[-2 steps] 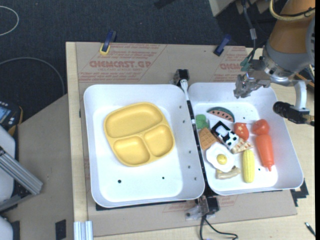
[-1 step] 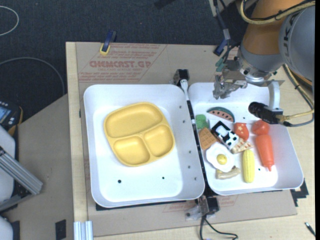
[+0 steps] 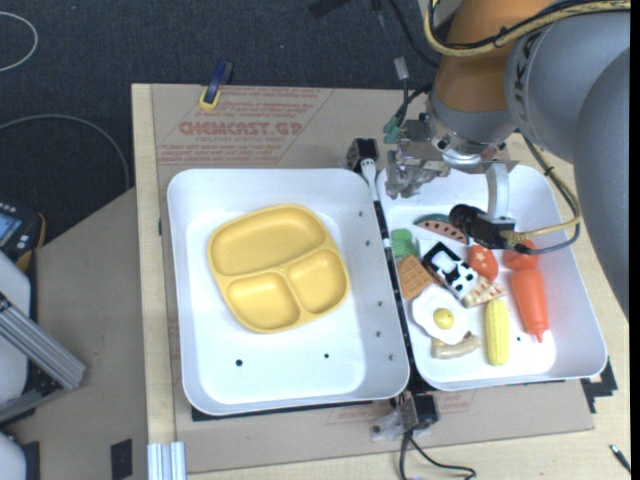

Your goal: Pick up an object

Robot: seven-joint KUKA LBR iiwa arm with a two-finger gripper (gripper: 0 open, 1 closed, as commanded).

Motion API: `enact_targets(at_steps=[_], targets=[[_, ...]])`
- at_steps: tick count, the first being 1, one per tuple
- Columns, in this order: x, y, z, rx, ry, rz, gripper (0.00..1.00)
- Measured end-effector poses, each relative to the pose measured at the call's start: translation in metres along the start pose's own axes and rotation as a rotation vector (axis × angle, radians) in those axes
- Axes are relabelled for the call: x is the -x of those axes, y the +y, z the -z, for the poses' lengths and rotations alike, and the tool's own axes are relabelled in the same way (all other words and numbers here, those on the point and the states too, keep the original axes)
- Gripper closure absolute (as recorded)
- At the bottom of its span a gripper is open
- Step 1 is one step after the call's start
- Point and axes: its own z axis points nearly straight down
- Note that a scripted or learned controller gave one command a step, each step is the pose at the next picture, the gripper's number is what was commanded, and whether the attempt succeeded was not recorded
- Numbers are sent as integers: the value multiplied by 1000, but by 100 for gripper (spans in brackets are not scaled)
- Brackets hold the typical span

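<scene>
My gripper (image 3: 405, 180) hangs over the far left corner of the right bin (image 3: 575, 353), above bare white floor. Nothing shows in its grasp. Just in front of it lie toy foods: a watermelon slice (image 3: 440, 228), a green piece (image 3: 402, 242), a brown waffle piece (image 3: 412, 274) and a black-and-white block (image 3: 450, 268). Further forward are a fried egg (image 3: 440, 319), a corn cob (image 3: 496, 331), a red tomato (image 3: 482, 261), an orange carrot (image 3: 530, 294) and a tan piece (image 3: 452, 347).
The left bin (image 3: 200, 368) holds a yellow divided plate (image 3: 278, 266). The bins' shared rim (image 3: 385, 268) runs just left of the gripper. A blue and yellow clip (image 3: 213, 86) lies on the cardboard behind the bins.
</scene>
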Motion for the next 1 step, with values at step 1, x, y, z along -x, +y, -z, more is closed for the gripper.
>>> enact_targets(at_steps=[1], targets=[[-34, -1, 21, 8, -1, -1, 100]])
